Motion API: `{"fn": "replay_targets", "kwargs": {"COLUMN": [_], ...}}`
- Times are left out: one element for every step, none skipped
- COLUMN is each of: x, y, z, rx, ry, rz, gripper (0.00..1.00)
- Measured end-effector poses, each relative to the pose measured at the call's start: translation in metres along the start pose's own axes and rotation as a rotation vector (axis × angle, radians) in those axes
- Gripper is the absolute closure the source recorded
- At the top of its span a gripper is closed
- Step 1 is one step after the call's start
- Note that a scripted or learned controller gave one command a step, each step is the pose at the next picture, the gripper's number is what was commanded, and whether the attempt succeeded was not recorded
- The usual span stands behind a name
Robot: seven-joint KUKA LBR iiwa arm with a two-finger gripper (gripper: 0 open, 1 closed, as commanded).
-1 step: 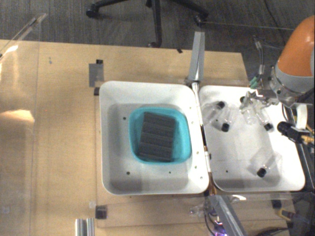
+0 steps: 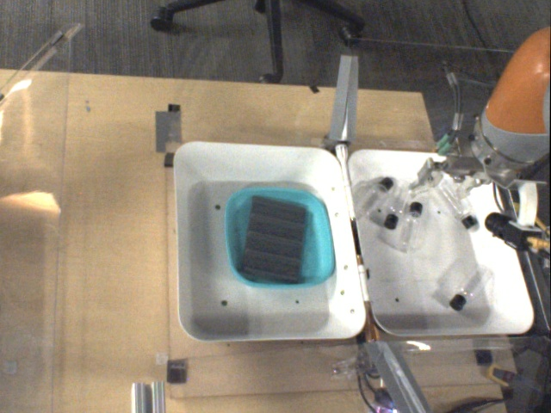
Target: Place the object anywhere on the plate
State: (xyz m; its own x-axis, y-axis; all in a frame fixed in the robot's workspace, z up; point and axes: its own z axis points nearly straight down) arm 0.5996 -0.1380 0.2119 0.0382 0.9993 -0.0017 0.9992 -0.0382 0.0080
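A teal plate sits in the middle of the left bin. A dark grey ridged block lies flat on the plate and covers most of it. My arm, with its orange band, reaches in over the right bin's far right corner. The gripper hangs above that bin's back edge, close to the clear bottles and far from the plate.
Several small clear bottles with black caps lie in the right bin, among them one at the back left and one at the front right. A metal post stands behind the gap between the bins. Cables run along the right rim.
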Motion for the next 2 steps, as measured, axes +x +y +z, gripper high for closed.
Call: {"fn": "replay_targets", "kwargs": {"x": [0.003, 0.031], "y": [-0.021, -0.005], "z": [-0.046, -0.055], "rx": [-0.002, -0.002], "ry": [0.000, 0.001], "rz": [0.040, 0.069], "gripper": [0.00, 0.00]}}
